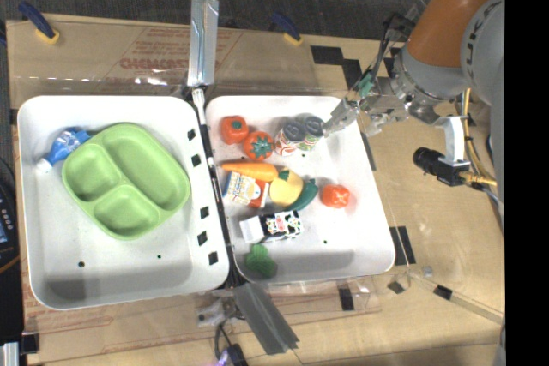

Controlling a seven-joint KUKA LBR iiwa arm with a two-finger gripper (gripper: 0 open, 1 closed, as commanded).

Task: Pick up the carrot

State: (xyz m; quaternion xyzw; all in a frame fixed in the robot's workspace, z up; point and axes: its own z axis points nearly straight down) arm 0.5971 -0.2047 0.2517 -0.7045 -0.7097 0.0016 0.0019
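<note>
Lying near the frame's centre in the right bin (364,210), the carrot (250,171) runs left-right, its narrow end pointing left. Upper right, the hand (330,126) hovers; its state is unclear.

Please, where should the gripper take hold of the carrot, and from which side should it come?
Probably from above, at the middle of the carrot, fingers closing across its narrow width. It lies flat, long axis left-right, crowded by the orange carton below and a yellow item at its right end.
</note>
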